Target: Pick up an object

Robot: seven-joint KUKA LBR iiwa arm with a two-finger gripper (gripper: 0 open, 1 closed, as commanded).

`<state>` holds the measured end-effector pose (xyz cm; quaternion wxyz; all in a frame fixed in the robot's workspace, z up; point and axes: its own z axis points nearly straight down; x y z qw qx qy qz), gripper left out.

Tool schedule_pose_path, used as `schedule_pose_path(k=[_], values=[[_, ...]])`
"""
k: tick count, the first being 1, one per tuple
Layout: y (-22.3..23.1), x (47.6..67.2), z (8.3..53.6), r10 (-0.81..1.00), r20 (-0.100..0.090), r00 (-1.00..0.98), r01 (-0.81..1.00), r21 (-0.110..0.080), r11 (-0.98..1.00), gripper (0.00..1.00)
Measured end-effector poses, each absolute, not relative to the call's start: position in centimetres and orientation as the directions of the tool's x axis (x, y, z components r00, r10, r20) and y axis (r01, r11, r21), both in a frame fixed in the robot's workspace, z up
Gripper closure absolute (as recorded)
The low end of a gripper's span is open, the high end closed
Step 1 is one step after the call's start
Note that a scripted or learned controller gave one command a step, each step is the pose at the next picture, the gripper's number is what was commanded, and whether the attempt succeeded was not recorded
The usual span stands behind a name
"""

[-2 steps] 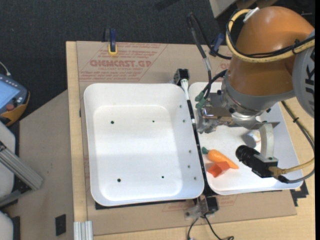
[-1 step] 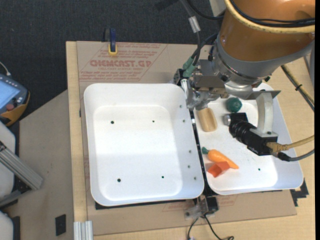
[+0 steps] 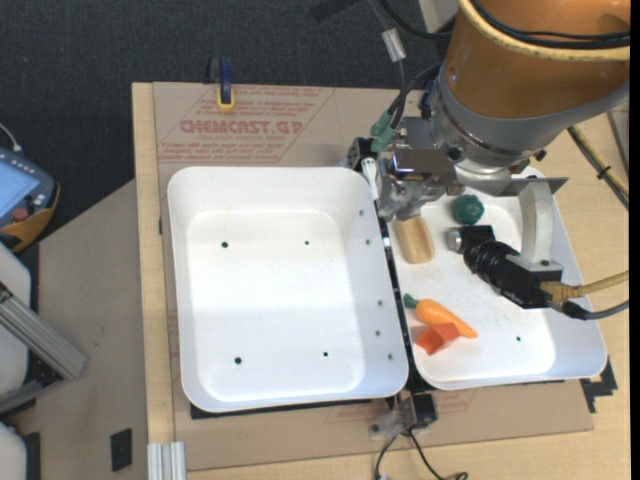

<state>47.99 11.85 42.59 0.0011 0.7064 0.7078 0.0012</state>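
Tan wooden block [image 3: 412,240] lies just below the pincer [image 3: 398,200] in the right bin [image 3: 575,353] — finger state cannot be told — near an orange carrot [image 3: 443,315].

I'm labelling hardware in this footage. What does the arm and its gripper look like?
The arm is bulky and rounded, with a glossy orange band and a grey ring below it. Black cables run along its upper part. Under the ring sits a metallic wrist block, and the gripper below it is silvery metal. A black cylindrical unit with a tan cable sticks out beside it.
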Motion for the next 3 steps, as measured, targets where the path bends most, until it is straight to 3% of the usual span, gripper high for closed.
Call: schedule_pose_path(k=[1,2,3], values=[[11.9,48.0,43.6,1.000,0.000,-0.003,1.000,0.004,0.003,1.00],[8.0,47.8,35.5,1.000,-0.003,0.006,1.000,-0.011,-0.006,1.00],[10.4,50.1,47.2,1.000,0.003,-0.003,1.000,0.015,0.003,1.00]])
